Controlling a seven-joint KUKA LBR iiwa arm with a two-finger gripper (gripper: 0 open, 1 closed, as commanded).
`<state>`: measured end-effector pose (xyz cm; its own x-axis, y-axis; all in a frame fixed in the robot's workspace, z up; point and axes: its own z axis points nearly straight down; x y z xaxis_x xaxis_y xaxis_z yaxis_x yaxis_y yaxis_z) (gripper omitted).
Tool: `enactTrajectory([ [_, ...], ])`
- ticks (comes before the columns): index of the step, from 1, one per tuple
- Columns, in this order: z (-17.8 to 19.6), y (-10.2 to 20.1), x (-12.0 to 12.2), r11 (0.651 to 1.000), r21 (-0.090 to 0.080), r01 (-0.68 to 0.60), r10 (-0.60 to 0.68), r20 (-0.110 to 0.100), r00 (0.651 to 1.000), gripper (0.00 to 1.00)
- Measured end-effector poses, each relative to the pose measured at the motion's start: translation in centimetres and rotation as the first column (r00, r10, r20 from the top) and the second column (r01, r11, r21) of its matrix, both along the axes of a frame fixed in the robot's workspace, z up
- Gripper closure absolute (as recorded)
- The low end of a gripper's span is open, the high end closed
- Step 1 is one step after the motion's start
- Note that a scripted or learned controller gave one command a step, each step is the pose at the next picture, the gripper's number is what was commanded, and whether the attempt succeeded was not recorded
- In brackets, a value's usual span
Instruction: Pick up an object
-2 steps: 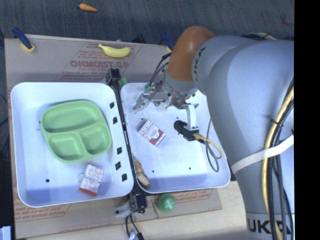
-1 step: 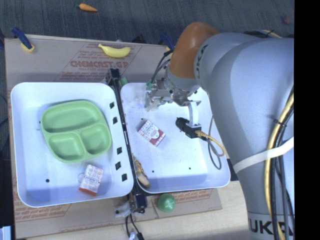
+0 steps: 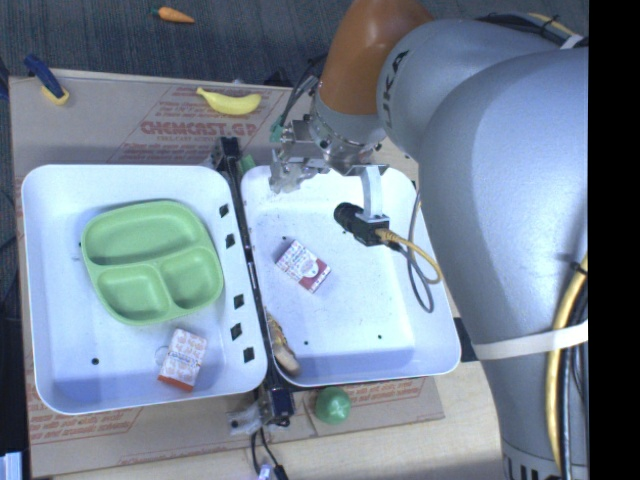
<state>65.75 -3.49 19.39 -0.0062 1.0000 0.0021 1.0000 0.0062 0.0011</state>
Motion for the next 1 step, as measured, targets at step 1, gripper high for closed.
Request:
enactTrajectory([
  [1, -0.16, -0.09, -0.09, 1.000, -0.001, 0.001, -0.001, -0.003, 1.000, 0.00],
])
